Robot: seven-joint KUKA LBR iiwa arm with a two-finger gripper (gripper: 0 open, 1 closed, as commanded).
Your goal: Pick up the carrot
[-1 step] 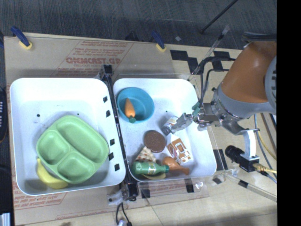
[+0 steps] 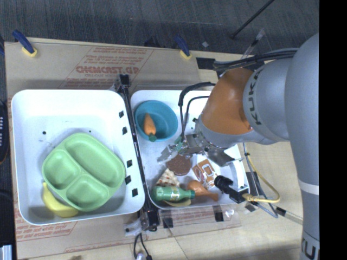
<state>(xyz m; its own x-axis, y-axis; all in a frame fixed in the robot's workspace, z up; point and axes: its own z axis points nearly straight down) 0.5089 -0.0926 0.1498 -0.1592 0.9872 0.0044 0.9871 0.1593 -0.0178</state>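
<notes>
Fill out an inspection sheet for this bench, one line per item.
Surface: two white bins side by side on a cardboard-covered bench.
Job's things: carrot lies in the blue bowl, right bin.
Clutter: green divided plate over a yellow item, left bin; green bottle, brown disc, snack packet, right bin.
Grippers: gripper beside the bowl, fingers unclear.
Cables: yellow cable at the right.
Surroundings: blue clamps on the bench edge.

Two white bins sit side by side. Left of the blue bowl: one green divided plate and one yellow bowl. In the bowl: one carrot. Below it: one green bottle, one brown cookie.
</notes>
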